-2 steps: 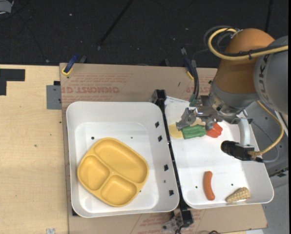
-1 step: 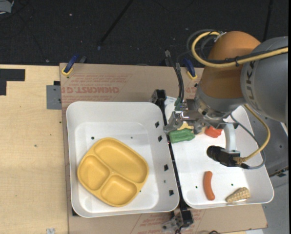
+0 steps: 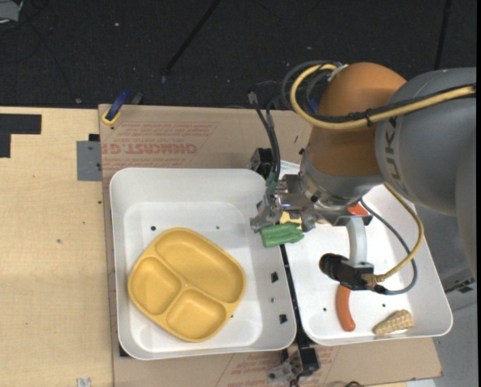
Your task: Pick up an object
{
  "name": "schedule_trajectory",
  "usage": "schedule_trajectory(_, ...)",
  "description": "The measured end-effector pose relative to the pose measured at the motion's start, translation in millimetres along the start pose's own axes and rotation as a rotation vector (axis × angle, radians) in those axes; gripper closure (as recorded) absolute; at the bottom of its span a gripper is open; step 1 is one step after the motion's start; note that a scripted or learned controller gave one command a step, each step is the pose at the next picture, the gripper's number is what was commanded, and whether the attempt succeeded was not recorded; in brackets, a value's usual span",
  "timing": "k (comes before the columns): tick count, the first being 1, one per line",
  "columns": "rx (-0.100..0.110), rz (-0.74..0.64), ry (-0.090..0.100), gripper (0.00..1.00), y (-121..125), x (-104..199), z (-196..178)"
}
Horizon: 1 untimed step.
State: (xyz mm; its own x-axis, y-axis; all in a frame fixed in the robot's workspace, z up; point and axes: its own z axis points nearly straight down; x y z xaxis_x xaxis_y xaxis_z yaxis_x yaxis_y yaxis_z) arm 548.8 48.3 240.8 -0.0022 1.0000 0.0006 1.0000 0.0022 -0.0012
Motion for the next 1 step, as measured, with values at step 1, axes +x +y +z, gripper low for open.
schedule_trajectory(1,0.0,-0.002,0.0,1.0,-27.9,50.2,-0.7)
